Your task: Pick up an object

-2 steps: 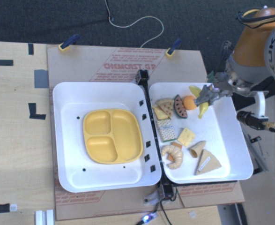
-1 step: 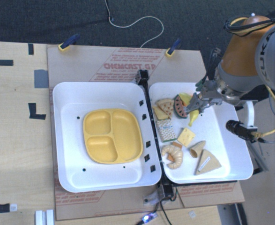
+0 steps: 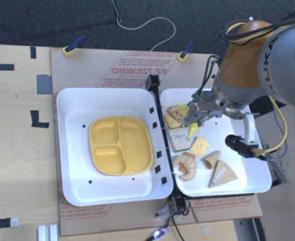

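A little heap of toy food sits in the right bin (image 3: 253,182): a croissant (image 3: 186,166) and a cheese cube (image 3: 199,146) toward the front, a patterned cracker (image 3: 178,139) along the left wall. The gripper (image 3: 191,120) hangs low over the far end of the heap, above a yellow piece (image 3: 192,130); whether it grips anything, I cannot tell. In the left bin (image 3: 72,149) lies a yellow divided plate (image 3: 120,145).

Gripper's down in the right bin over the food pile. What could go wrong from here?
The gripper sits low among crowded pieces, so closing may catch two at once or nudge the yellow piece against the patterned square. It also works close to the divider between the bins, so a bump there seems possible.
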You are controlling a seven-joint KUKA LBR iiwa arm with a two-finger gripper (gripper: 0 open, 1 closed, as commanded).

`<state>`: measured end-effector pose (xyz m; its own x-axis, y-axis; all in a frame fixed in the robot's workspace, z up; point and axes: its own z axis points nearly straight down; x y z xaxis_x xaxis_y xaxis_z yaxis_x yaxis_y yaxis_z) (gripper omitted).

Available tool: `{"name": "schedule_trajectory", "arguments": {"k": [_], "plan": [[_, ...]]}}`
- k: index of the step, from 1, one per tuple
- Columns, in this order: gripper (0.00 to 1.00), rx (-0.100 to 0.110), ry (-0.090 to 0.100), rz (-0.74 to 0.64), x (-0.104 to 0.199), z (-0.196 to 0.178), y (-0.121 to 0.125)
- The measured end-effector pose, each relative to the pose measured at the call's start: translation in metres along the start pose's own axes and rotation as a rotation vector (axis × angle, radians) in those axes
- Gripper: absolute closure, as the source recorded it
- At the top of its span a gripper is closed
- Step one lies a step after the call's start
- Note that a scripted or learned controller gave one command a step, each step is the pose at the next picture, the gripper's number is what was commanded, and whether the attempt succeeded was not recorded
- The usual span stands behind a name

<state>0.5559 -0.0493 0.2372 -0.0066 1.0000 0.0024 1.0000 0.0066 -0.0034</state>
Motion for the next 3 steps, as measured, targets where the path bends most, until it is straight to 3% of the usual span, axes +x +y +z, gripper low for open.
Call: {"name": "schedule_trajectory", "arguments": {"k": [1,2,3], "plan": [[1.0,0.001,-0.001,0.0,0.05,0.006,-0.013],[1.0,0.001,-0.001,0.001,0.093,0.004,-0.041],[1.0,0.001,-0.003,0.005,0.087,0.016,-0.043]]}}
